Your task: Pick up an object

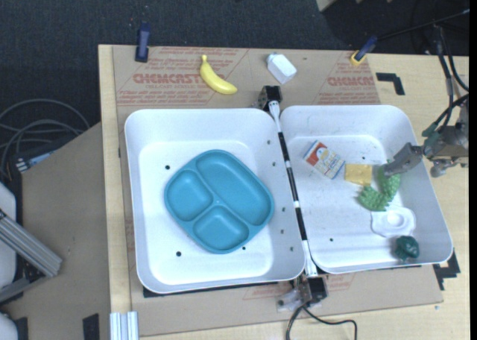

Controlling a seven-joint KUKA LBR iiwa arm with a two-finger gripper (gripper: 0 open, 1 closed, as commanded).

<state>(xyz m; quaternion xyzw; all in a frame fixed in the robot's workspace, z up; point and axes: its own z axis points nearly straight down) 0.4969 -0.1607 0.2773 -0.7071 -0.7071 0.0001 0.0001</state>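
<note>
Everything here is placed against the right bin (417, 133), the white tray on the arm's side of the bench.

Just outside its near left corner, a black connector with a cable (307, 291) sits on the cardboard board (179, 76) under both bins. Inside the right bin, in its near right corner, lies a small dark green object (406, 248). Just beyond that, still close to the right wall, is a white moulded piece (392, 221).

The left bin (141, 137) touches the right bin along its left rim. It holds a blue divided plate (218, 200), lying flat, with its compartments facing up.

Around the middle of the right bin, toward the right wall, lies a green leafy toy (378, 192). A yellow block (358, 174) sits just beside it, on its far left. The gripper (395, 165) reaches in over the right rim. Its grey tip hangs at the far edge of the green leafy toy. Whether it is open or closed cannot be made out, and nothing can be seen held in it. Contact with the toy is unclear too.

Further in, toward the bin's far left, a white packet with red and blue print (323, 159) lies tilted.

Beyond the far left corner stands a black clip (269, 95). Further back on the board are a white block (282, 68), a yellow banana (216, 77), a blue clamp (142, 41) and a yellow-and-blue clamp (363, 51).
</note>
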